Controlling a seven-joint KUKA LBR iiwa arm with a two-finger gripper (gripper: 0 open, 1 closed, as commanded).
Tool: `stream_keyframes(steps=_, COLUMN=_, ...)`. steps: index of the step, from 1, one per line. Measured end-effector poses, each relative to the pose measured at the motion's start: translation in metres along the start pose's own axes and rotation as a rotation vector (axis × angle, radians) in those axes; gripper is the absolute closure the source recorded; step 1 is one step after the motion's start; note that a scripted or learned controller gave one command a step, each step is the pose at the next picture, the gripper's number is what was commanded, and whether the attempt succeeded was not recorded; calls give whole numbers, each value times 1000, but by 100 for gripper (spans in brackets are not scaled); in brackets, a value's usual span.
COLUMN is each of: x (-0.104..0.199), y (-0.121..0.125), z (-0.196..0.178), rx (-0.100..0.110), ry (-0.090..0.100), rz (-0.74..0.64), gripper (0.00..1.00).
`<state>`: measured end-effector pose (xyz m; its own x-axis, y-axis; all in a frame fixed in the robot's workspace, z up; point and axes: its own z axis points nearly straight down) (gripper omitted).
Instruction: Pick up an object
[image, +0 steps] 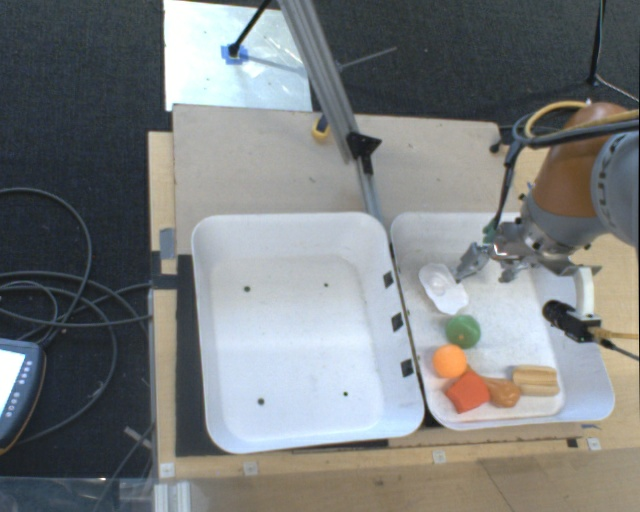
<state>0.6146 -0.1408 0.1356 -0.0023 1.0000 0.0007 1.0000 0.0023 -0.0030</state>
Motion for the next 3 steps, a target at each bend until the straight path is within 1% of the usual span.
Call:
stream_keyframes(steps=1, x=1, y=0, z=47, rx=-2, ry=1, rz=1, gripper=0)
stream_keyframes(steps=2, x=0, y=2, z=33, rx=-8, ry=0, rz=1, gripper=100)
stream_keyframes(steps=3, x=-6, y=9, z=-29, rx=-11, ry=-3, rz=-1, gripper=100)
